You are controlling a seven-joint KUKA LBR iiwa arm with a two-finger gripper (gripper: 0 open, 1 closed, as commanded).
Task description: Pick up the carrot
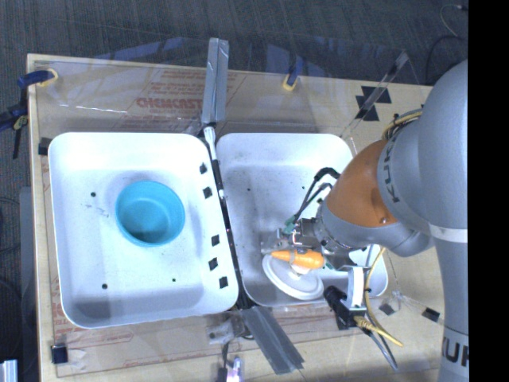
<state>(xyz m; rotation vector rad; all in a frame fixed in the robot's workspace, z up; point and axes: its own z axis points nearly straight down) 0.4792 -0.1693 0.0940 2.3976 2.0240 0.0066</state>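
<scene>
- While the arm reaches in from 3 o'clock, the bench carries 2 shallow white bins side by side: the left bin point(79, 293) toward 9 o'clock and the right bin point(262, 153) toward 3 o'clock.
- A blue bowl point(150, 212) sits open side up near the middle of the left bin, well apart from the work, so it seems to play no part in this pick.
- The carrot point(297, 257), orange and lying roughly level, sits at about 5 o'clock in the right bin, resting on a white plate point(288, 285) near the bin's front wall.
- The gripper point(301, 243) is right at the carrot, its tip touching or just above the carrot's upper side; this closeness suggests a grasp is being tried there.
- Whether the fingers are open, closed or gripping the carrot cannot be told, because the wrist and its cables cover them.
- The arm's orange band point(358, 193) sits above the wrist at about 2 o'clock from the carrot, and the grey arm body point(445, 157) slopes down from the right, bent low over the right bin.
- Judging by the plate beneath it, the carrot is not yet lifted.
</scene>
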